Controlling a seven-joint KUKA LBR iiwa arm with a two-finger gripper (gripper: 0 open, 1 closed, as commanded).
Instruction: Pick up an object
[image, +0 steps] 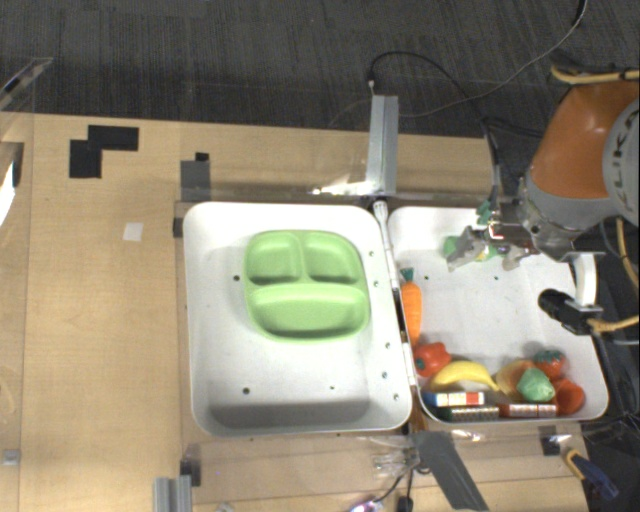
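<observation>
Camera view: wooden bench (90, 330), dark carpet (250, 50) behind; hand (478, 243) state unclear.

So the left bin (215, 330) has just a green divided plate (304, 283) sitting in it, while the right bin (480, 300) has all the toy food piled along its near edge: a carrot (411, 309) against the left wall, a tomato (432, 357), a banana (465, 375), something green (535, 385) and some flat red-and-white bits. The arm (590, 150) comes in from the right with the gripper (478, 243) over the far part of the right bin, well apart from the pile. Something small and green shows at it, too blurry to say what.
</observation>
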